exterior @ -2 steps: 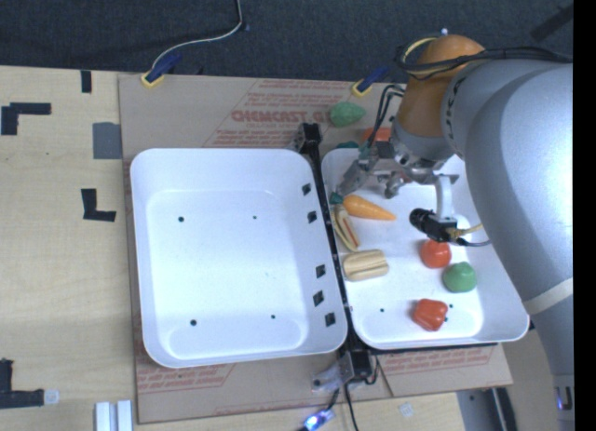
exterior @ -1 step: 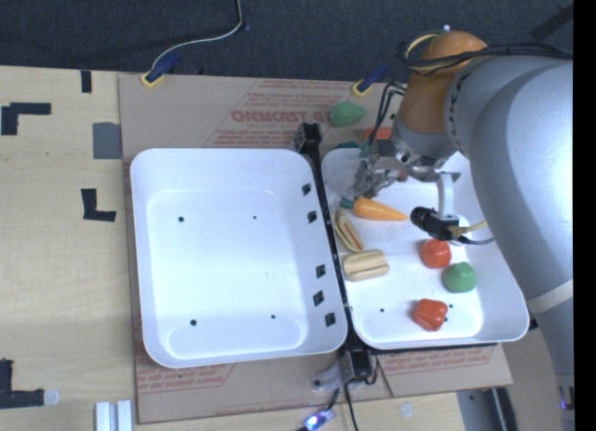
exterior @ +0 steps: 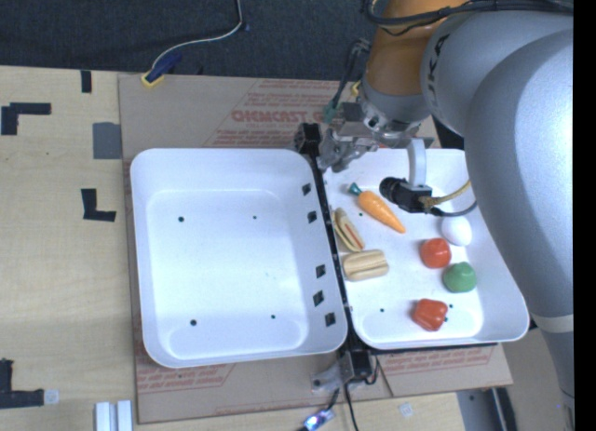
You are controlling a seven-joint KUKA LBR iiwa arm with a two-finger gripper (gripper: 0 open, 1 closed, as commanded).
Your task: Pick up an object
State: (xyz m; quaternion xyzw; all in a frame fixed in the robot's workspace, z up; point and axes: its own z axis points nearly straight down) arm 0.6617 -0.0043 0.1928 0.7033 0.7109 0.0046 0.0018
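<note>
Carrot [exterior: 382, 209] in right bin, just beside pincer [exterior: 337, 154].

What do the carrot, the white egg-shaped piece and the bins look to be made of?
Carrot: probably moulded plastic toy food, given its smooth, uniform orange with a green tip. White egg-shaped piece: likely plastic too, smooth with a faint sheen. Right bin and left bin: seemingly thin formed plastic, matte white, with rounded corners and shallow rims.

Left bin [exterior: 158, 187] open; right bin [exterior: 498, 313] crowded w/ toys, arm [exterior: 494, 57] probably blocking its far end.
</note>
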